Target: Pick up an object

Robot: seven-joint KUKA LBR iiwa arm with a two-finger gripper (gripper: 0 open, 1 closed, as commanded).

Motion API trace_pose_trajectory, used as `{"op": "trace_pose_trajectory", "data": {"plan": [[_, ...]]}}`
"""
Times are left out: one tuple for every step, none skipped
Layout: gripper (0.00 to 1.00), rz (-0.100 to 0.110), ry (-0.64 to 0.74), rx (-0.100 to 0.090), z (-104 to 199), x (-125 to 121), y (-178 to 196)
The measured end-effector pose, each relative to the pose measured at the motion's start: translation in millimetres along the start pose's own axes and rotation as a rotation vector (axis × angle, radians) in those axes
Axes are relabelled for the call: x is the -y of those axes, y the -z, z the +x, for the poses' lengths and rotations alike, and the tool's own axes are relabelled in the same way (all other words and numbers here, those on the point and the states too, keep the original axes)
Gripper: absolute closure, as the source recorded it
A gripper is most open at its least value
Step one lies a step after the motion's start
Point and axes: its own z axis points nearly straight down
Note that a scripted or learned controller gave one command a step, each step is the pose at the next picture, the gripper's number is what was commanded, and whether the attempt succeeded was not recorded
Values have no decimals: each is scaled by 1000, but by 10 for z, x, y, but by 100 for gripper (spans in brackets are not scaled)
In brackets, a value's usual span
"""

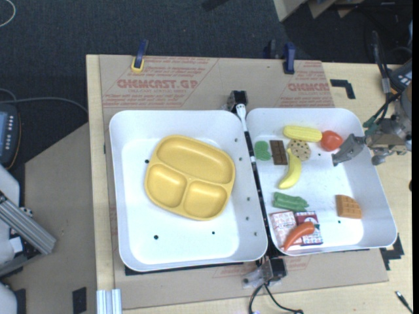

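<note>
I am the gripper (pixel 348 150), and I hang over the right bin (pixel 376 182), near its right side. I cannot tell from here how my fingers stand, and I see nothing between them.

Just beside me, to the left, is a red tomato (pixel 331 140). Next to it lies a yellow corn cob (pixel 302 133), close to the far wall of the bin. Below the corn is a round cookie (pixel 300 150) with dark spots. A brown chocolate bar (pixel 279 152) lies beside the cookie, and a green round thing (pixel 262 150) lies beside that.

A yellow banana (pixel 293 170) curves down from the cookie. Under it is a green pea pod (pixel 290 201). Near the front of the bin is a small red and white box (pixel 296 228), and a red chili pepper (pixel 300 233) lies on top of it. A brown waffle (pixel 348 207) sits on its own, below me.

The left bin (pixel 131 227) holds a yellow plate (pixel 189 176) with three parts.
</note>
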Motion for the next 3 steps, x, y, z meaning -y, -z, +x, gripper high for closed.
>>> {"op": "trace_pose_trajectory", "data": {"plan": [[0, -11, 3, 2, 2, -20, 54], [0, -4, 2, 0, -43, 23, -560], [0, -3, 3, -1, 14, 22, -1191]]}}
